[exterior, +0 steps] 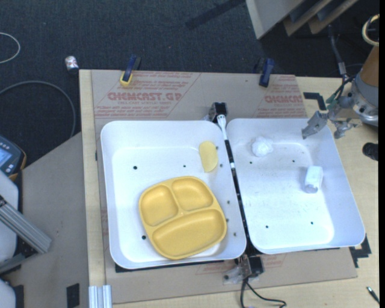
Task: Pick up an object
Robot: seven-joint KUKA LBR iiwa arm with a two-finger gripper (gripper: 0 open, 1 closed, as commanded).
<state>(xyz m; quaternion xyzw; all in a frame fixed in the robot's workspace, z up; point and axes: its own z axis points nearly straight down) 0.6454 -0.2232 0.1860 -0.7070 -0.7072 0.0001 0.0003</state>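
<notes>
Currently | end effector [325, 122] is hovering open and gripping nothing over the right white bin's [337, 231] far-right rim | small white plastic cylinder [312, 178] is lying nearer, right-centre | judgement: centring above it and descending straight before closing is looking safest.

A dark blue-grey carpeted floor [90, 30] is surrounding the pale wooden table [87, 180], while thin white cables [36, 90] are looping across it and a light cabinet corner [271, 15] is showing above.
</notes>
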